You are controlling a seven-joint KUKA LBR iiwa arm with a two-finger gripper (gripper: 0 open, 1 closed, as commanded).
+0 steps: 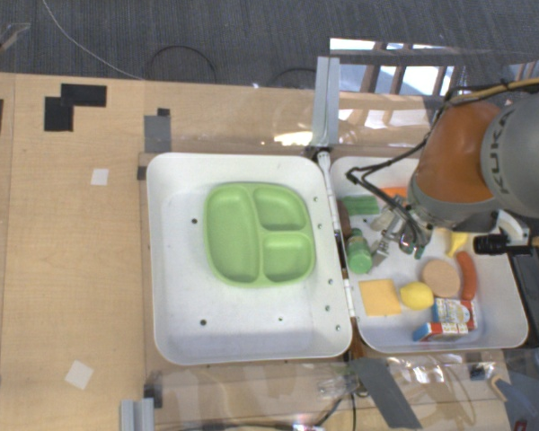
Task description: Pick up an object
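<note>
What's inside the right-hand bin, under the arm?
Visible in the right bin: cheese slice, lemon, carton, sausage, green pieces. The arm covers the bin's upper part.

you see toy foods in the right bin [508, 330]: yellow cheese slice [380, 298], lemon [417, 295], red sausage [468, 275], green cylinder [358, 259], small carton [446, 321].

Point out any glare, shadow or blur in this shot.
Camera view: bright window-like glare on the glossy bench surface behind the bins; soft shadow under the arm across the right bin; the green divided plate in the left bin is evenly lit and sharp; the gripper looks slightly soft.
</note>
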